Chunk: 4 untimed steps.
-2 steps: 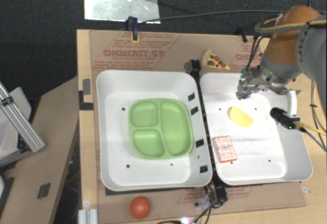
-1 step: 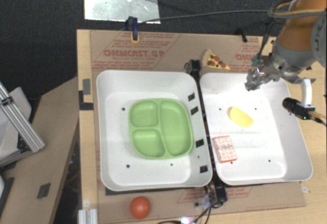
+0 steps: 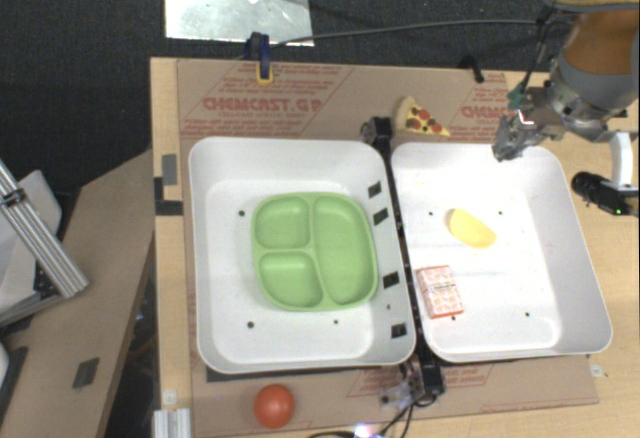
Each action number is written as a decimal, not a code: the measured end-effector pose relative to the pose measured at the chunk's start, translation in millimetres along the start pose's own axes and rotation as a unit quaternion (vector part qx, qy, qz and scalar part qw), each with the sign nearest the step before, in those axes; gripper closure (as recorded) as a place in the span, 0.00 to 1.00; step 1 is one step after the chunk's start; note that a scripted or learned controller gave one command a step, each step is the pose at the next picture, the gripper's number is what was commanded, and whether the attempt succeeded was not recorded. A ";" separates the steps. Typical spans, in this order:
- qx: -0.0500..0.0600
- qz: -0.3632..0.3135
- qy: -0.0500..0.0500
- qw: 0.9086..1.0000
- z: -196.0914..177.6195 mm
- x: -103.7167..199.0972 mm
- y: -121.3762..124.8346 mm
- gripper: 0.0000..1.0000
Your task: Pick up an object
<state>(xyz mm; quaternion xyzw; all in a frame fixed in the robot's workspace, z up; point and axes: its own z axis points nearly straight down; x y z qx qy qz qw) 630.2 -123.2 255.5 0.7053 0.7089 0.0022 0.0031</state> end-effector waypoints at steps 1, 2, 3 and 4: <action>0.004 -0.002 0.001 1.000 9.5 59.0 -18.8 1.00; 0.003 -0.002 0.002 1.000 3.6 107.0 -39.9 1.00; 0.003 -0.002 0.001 1.000 6.9 161.8 -47.2 1.00; 0.004 -0.002 0.001 1.000 10.9 200.8 -65.0 1.00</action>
